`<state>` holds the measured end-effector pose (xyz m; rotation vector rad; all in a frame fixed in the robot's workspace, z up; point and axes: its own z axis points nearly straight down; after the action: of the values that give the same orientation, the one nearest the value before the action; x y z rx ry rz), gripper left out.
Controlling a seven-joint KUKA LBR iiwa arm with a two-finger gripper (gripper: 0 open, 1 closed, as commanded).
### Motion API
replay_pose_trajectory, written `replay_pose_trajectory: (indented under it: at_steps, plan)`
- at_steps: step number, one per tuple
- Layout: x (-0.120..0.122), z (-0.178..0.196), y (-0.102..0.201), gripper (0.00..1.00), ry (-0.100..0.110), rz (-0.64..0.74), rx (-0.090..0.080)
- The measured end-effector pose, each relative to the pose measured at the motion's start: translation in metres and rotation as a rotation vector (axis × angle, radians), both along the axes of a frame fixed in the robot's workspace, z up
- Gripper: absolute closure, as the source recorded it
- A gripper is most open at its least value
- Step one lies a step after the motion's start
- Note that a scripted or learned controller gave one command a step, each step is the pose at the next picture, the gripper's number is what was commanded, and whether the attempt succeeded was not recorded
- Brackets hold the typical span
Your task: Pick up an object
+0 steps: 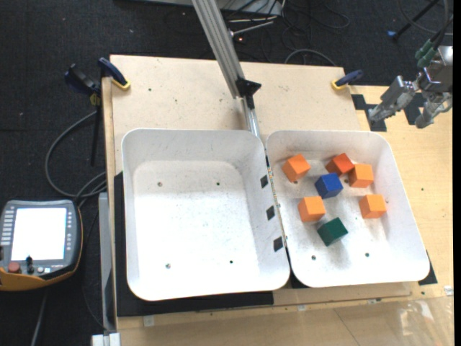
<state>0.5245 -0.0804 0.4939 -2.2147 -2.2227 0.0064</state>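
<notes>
Seven small cubes loose in the right bin point(403, 229): five orange cubes point(295, 168), one blue cube point(329, 185) in the middle, one dark green cube point(333, 231) nearest the front, tilted.

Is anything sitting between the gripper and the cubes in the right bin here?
Nothing visible does. The two-finger gripper hangs beyond the far right corner of the right-hand white bin; the small orange cubes, blue cube and dark green cube lie uncovered.

bench point(187, 99): pale wood | on it: left bin point(144, 193), right bin point(403, 251), side by side, touching
</notes>
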Motion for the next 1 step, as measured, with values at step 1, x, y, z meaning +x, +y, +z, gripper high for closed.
replay_pose_trajectory:
  at_steps: [1]
  plan:
    - [0.0450,0.0086,0.0509,0.00,-0.008,0.005,0.000]
